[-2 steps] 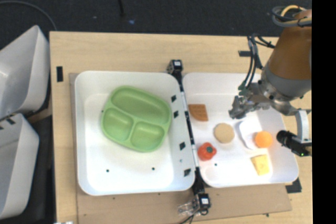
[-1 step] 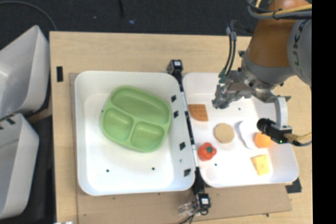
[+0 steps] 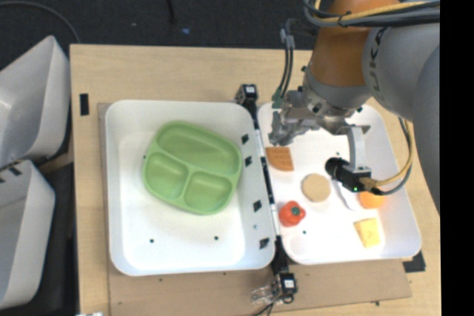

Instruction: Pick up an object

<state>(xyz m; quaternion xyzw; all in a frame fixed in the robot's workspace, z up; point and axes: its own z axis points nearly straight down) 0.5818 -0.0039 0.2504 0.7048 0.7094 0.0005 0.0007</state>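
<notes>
Orange cracker (image 3: 279,158) just below claw (image 3: 284,131)

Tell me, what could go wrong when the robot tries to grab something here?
The gripper is right by the bin wall, above the orange-brown slice. It might bump that wall on the way down. The slice looks flat, so the fingers may slide off it. The tomato looks round and could roll away if nudged.

divided plate (image 3: 192,167) in left bin (image 3: 126,233), food pieces (image 3: 316,188) in right bin (image 3: 400,233)
</notes>
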